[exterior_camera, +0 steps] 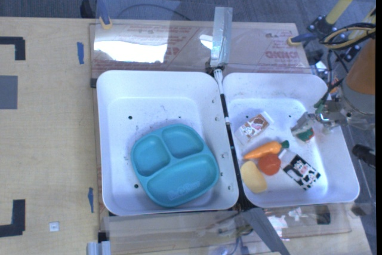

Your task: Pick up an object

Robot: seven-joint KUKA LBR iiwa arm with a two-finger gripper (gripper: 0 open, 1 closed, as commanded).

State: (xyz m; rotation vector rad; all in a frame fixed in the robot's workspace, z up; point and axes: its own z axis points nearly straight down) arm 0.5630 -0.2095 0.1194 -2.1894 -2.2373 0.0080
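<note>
camera view: left bin [113,128] holds blue tray [173,165]; tool [305,128] state unclear.

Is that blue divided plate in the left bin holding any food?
Empty. All three compartments of the blue divided plastic plate show bare blue; the toy foods lie in the right white bin.

The divided plate [174,166] was teal; both bins [113,128] were white. Beside the orange carrot [262,150] lay a black-and-white cow-patterned carton [301,171].

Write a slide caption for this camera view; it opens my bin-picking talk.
Gripper hovers in right bin above carrot, tomato, lemon; blue tray fills left bin.
</note>
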